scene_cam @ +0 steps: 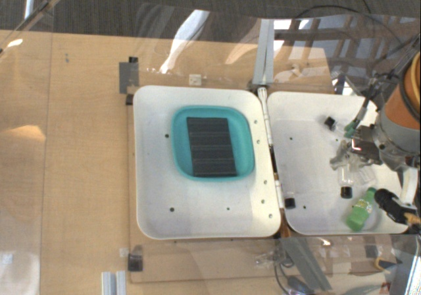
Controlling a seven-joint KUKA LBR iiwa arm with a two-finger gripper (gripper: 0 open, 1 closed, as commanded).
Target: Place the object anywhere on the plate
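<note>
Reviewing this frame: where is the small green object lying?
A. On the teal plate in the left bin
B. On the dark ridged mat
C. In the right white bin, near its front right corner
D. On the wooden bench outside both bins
C: the small green object rests on the floor of the right white bin, while the teal plate sits in the left white bin.

You see two white bins: left bin (151, 175), right bin (302, 175). Teal plate (181, 149) centre frame, dark ribbed grey slab (210, 147) on it. Green object (360, 214) lower right. Arm (401, 112) grey, orange band, right edge.
</note>
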